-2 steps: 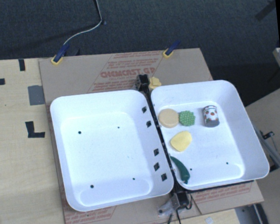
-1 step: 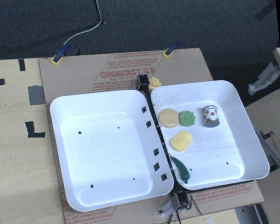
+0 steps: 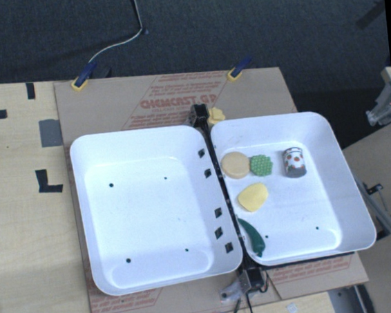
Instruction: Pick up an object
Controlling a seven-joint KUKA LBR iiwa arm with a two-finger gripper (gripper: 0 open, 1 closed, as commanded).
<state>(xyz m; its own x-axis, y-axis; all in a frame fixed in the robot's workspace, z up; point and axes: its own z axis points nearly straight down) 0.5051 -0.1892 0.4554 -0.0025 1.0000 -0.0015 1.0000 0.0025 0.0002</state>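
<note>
Two white bins, left bin point(image 3: 145, 206) and right bin point(image 3: 324, 194), rest on brown board point(image 3: 175, 99) over dark carpet point(image 3: 250, 14). Right bin holds tan disc point(image 3: 235, 164), green piece point(image 3: 260, 165), small can point(image 3: 293, 162), yellow piece point(image 3: 252, 197), dark green leaf point(image 3: 252, 236).

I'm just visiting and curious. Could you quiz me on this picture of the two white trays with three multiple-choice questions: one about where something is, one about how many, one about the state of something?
1. Where do the small objects lie?
A. left bin
B. right bin
C. on the cardboard

2. How many objects are in that bin?
A. two
B. five
C. eight

3. How does the can sit?
A. apart from the others
B. under the green ball
C. on the yellow piece

Answers:
1 B, all lie in the right bin.
2 B: tan disc, green ball, can, yellow piece, dark green piece.
3 A, bare white floor surrounds it.
</note>
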